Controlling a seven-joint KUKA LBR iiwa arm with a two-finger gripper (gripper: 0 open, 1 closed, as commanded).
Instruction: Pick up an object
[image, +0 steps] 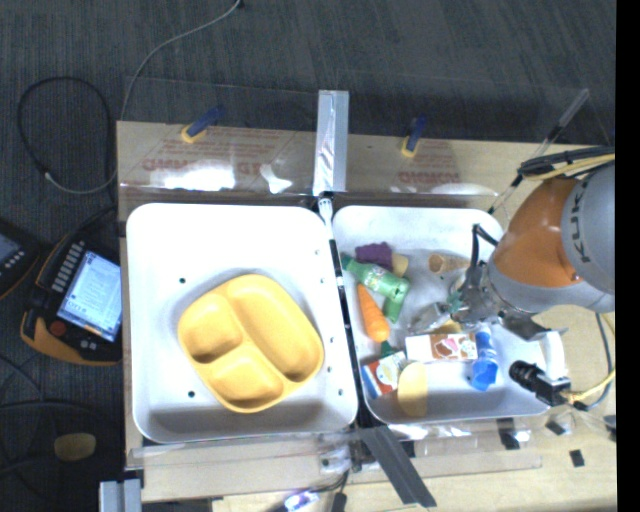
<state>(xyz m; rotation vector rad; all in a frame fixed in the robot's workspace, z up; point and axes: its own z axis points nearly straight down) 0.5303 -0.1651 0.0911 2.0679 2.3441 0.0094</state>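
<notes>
Here | bench (240, 155): two white bins | floor (80, 60): dark carpet, cable | pincer (468, 300): state unclear

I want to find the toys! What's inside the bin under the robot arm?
The right bin holds a carrot, a green bottle, purple grapes and a blue bottle. The arm covers whatever lies beneath it.

A handheld screen device (88, 298) lies left of the bench.

Grey arm (598, 235) with orange band, black cables at wrist.
</notes>
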